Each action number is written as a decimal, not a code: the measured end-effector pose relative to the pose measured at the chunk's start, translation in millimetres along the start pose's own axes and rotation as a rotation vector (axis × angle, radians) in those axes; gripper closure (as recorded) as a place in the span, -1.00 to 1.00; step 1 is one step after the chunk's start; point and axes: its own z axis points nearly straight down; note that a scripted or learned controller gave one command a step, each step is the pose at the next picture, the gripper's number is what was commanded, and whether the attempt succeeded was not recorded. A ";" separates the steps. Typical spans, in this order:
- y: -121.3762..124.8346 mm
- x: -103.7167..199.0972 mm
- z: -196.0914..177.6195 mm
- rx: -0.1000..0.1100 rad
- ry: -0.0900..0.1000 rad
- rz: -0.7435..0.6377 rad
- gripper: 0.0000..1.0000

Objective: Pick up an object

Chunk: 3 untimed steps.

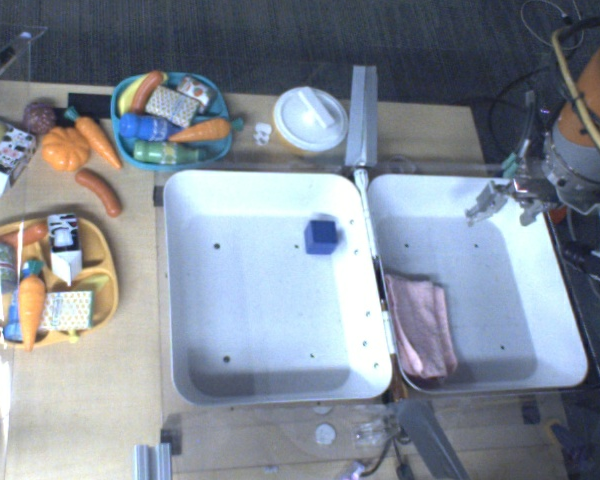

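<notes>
Blue cube (pixel 321 236) sits in left bin (pixel 200 268); gripper (pixel 503 200), fingers spread and empty, hovers above right bin (pixel 555 298); a clean grasp needs centring overhead, then vertical descent.

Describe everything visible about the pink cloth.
The pink cloth is a soft, dusty-pink fabric, folded or bunched into a rough rectangle with wrinkles and a rounded lower end. It lies flat on the floor of the right bin, in its lower left part, with its long left edge against the wall that borders the left bin. Nothing lies on it. The gripper is well apart from it, near the right bin's upper rim.
</notes>
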 end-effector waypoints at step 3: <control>-60.5 75.5 104.5 -0.021 0.000 0.013 1.00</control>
